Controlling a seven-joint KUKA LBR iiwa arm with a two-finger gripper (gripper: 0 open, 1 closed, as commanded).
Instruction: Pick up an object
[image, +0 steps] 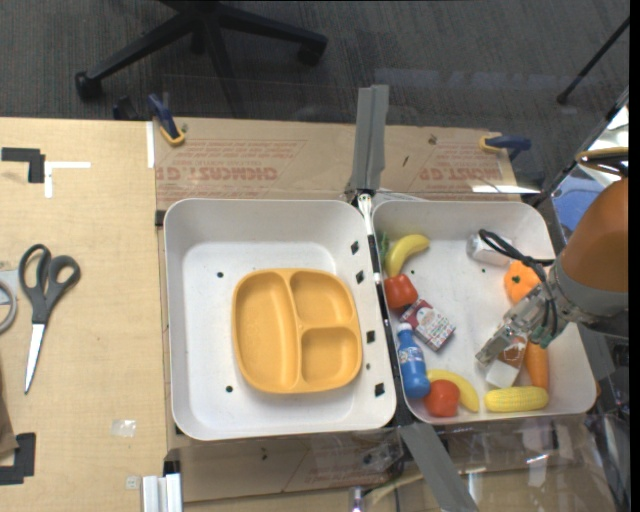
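A divided plate (297, 330) lies in the left bin (190, 300) (scissors (42, 300) further left).

Mirrored, unreadable print on brown cardboard (262, 172)

1 camera looks down from above the bench (80, 330) at a slant, far enough back to take in both white bins whole. The left bin (190, 330) sits near the middle of the frame and the right bin (455, 225) toward the right edge. The far side of the bench lies at the top, where dark floor (450, 50) and a chair base (200, 40) show beyond it. The arm (600, 260) enters from the right edge.
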